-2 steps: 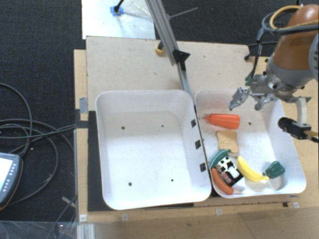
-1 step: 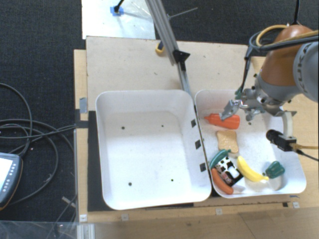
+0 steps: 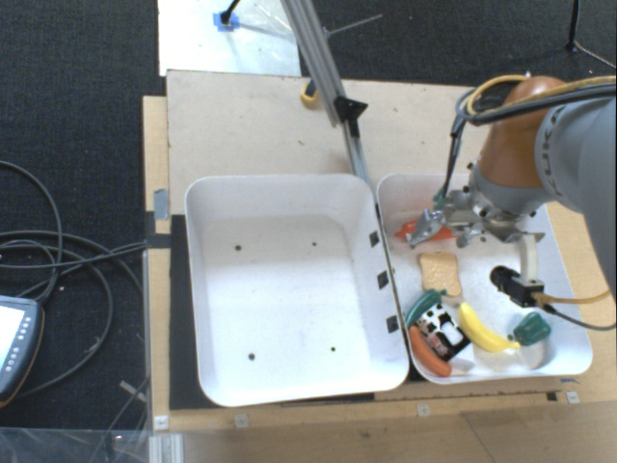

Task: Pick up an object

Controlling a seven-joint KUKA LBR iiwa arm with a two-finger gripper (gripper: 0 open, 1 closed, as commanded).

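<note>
The right bin (image 3: 576, 350) holds several small objects. An orange-red piece (image 3: 415, 229) lies at its upper left, near the divider. A slice of toast (image 3: 440, 271) is just below it. Toward the front lie a yellow banana (image 3: 482, 331), a green item (image 3: 530, 328), a red sausage-like piece (image 3: 429, 351), a black-and-white item (image 3: 444, 324) and a teal piece (image 3: 422, 306). My gripper (image 3: 448, 224) is low over the bin's upper part, its tip right beside the orange-red piece and above the toast. The arm's wrist covers the bin's far right corner.
The left bin (image 3: 207, 201) sits beside the right one, sharing a raised middle wall (image 3: 384, 278). A grey pole (image 3: 318, 51) slants in from the top down to the bins' back edge. A black part with a yellow cable (image 3: 516, 285) hangs off the wrist over the right bin.
</note>
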